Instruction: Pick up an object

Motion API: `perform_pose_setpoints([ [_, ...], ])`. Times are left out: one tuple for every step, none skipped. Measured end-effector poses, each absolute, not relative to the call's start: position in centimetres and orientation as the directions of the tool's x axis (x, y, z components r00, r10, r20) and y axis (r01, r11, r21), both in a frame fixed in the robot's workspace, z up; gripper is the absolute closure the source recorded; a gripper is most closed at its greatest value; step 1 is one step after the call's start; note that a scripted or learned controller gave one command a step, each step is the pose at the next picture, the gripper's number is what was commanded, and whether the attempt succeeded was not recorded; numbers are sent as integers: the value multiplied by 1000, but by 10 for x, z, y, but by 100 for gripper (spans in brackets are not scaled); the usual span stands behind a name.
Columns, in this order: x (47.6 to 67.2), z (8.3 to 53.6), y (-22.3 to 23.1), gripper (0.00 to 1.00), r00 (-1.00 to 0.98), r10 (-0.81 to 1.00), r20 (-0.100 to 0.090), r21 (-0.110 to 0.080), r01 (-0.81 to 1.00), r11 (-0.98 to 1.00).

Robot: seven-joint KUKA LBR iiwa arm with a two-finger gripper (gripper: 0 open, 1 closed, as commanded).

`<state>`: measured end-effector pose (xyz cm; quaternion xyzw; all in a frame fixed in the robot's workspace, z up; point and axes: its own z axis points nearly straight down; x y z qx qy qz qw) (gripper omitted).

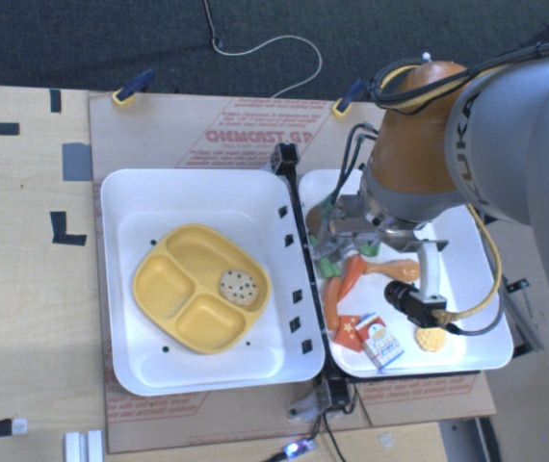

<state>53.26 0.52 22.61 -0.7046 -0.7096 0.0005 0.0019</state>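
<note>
My gripper hangs low over the left side of the right bin, under the orange wrist band. Just beneath it lie a green toy and an orange carrot, which slants down toward the bin's front. To the right of the carrot lies a tan drumstick. Nearer the front edge are a red box, a small white and blue carton and a yellow biscuit. The arm hides the back of this bin.
The left bin holds a yellow divided plate with a speckled cookie in one compartment. A black divider with clips runs between the bins. A black cable fitting hangs from the arm over the right bin.
</note>
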Motion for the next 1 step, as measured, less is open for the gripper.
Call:
perform_pose_setpoints([
  [523, 234, -6, 100, -2, 1000, 1, -3, 1000, 2],
])
